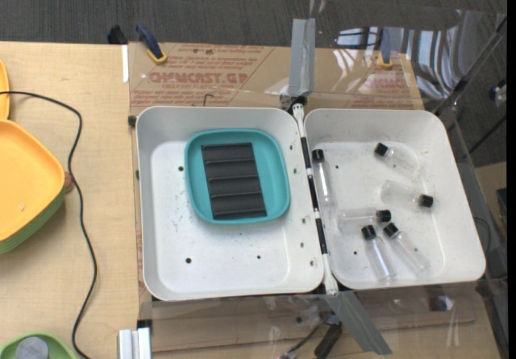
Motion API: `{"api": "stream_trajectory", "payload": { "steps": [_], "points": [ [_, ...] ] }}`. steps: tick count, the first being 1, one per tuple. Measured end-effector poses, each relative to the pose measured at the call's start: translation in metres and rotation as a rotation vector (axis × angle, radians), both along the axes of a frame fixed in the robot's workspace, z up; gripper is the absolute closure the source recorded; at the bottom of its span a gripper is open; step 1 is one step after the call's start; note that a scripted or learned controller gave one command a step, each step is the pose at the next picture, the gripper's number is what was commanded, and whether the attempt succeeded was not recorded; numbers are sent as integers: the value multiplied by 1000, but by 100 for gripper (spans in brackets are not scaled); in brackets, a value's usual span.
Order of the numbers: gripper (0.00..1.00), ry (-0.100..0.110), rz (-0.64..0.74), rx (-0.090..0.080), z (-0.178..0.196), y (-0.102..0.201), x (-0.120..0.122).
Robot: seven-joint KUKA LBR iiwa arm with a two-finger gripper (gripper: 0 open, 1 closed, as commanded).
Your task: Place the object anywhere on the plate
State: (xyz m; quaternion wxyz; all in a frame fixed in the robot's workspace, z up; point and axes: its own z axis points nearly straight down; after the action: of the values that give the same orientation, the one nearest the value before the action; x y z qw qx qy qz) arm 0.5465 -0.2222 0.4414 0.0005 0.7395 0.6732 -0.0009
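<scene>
While the teal square plate (238, 176) bearing a dark ribbed block (233, 181) sits in my left white bin (161, 212), clear black-capped vials (377, 251) lie scattered at three o'clock in the right bin (451, 188); my claw's state I cannot tell.

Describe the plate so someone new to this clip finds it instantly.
Start at the two white bins side by side and take the left bin. The plate lies in its upper middle: teal, rounded-square, with a dark ribbed insert. The vials are all in the right bin.
</scene>
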Motion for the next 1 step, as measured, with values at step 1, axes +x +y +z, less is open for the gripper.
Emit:
{"api": "stream_trajectory", "payload": {
  "steps": [1],
  "points": [
    [0, 3, -138, 1, -1, 4, -18]
  ]
}}
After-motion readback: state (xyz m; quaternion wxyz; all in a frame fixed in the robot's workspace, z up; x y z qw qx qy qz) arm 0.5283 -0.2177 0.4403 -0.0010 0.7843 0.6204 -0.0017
